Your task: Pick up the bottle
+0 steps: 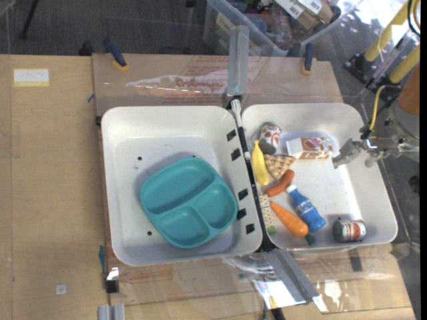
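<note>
You're looking at a robotics lab: a wooden bench with two white bins clamped down, taped plastic sheeting, and a clear crate of spare props behind.

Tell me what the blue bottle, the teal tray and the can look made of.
Blue bottle: likely glossy plastic, with white cap and label. Teal tray: probably matte moulded plastic, uniform colour, three compartments. Can: seemingly metal, its end looks silvery; printed wrap.

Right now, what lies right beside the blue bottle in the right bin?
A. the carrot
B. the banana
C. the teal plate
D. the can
A. The carrot lies right alongside the blue bottle, on its left; the can sits apart.
</note>
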Action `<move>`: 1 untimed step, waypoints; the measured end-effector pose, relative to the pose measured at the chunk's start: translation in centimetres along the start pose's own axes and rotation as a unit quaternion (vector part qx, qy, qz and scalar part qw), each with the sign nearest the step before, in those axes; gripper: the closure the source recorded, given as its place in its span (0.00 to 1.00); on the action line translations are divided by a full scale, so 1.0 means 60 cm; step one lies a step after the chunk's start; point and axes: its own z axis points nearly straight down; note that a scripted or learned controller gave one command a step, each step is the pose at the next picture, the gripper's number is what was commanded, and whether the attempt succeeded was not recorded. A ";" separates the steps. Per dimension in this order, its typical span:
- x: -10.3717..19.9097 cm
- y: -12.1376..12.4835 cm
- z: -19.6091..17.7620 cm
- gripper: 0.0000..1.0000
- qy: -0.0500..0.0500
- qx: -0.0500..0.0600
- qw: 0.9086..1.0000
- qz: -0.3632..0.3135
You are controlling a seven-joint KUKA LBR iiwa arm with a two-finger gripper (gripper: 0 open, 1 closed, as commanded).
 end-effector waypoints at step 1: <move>0.145 -0.119 0.063 0.00 0.000 0.001 0.996 -0.085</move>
